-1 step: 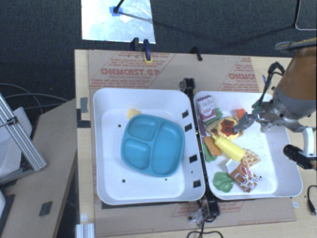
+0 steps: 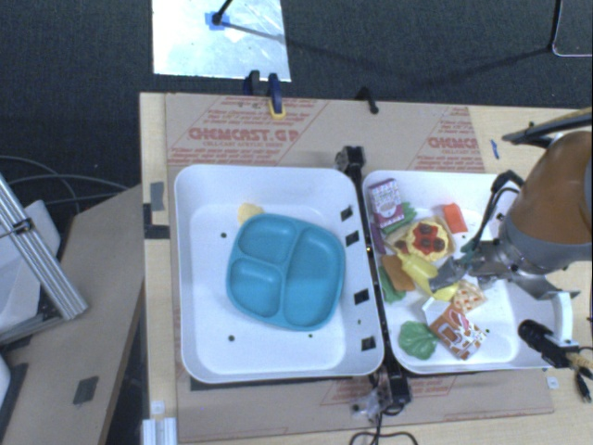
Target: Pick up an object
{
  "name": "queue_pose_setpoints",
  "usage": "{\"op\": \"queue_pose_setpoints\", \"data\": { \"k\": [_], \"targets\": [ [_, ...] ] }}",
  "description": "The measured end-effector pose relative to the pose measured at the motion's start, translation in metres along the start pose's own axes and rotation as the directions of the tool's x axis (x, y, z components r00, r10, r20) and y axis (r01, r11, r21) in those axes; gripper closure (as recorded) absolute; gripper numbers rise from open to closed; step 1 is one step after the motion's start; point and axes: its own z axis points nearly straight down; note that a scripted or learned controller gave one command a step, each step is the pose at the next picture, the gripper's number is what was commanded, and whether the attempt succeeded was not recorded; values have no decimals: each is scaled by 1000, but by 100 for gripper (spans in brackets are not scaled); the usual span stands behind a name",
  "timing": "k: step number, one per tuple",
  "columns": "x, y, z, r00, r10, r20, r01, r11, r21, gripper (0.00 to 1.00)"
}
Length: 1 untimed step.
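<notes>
The right bin (image 2: 500,350) holds several toy foods. Among them are a purple and white packet (image 2: 384,200), a red block (image 2: 454,218), a yellow disc with red topping (image 2: 426,239), a yellow piece (image 2: 418,269), an orange-brown piece (image 2: 396,273), a pizza slice (image 2: 469,297), a red and white packet (image 2: 457,330) and a green leaf (image 2: 417,341). My gripper (image 2: 451,273) reaches in from the right. It sits low over the middle of the pile, between the yellow piece and the pizza slice. The arm's wrist hides the bin's right part.
The left bin (image 2: 199,276) carries a blue divided plate (image 2: 284,271) and a small yellow item (image 2: 248,213) by its far left. A black divider with clips (image 2: 359,248) runs between the bins. Cardboard lies under both.
</notes>
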Motion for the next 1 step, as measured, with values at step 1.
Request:
{"op": "queue_pose_setpoints", "data": {
  "k": [1],
  "targets": [
    [88, -3, -31, 1000, -13, -1, 13, 1000, -10, 0]
  ]
}}
